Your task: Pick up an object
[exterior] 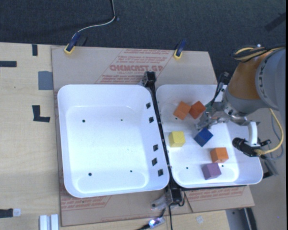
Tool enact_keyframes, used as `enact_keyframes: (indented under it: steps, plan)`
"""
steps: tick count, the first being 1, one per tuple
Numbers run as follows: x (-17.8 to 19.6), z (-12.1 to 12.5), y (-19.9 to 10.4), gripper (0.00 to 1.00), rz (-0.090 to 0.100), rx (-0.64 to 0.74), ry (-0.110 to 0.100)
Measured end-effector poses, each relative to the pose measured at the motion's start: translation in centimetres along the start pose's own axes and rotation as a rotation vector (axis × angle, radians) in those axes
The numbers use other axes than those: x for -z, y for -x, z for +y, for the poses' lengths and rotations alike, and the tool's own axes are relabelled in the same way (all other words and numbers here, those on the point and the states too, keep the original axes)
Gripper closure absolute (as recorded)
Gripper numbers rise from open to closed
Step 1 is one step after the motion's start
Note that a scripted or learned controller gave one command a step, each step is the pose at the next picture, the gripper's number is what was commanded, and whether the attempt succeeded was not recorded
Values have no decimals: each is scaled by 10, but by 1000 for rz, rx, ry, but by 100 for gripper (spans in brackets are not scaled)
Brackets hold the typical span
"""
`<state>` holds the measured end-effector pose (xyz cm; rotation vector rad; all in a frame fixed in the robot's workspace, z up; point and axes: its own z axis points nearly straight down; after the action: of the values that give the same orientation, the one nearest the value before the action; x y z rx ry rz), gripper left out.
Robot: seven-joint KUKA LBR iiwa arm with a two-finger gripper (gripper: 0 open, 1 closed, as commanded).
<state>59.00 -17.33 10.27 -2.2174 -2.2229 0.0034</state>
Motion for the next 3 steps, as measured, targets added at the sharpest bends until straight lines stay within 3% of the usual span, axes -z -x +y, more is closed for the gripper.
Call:
enact_keyframes:
  steps: [1,2,3]
  plan:
    - [-19,-11,-70,100,0,2,1]
    - [87,-20,-125,100,2,4,8]
    - [81,-30,-166,100,1,2,0]
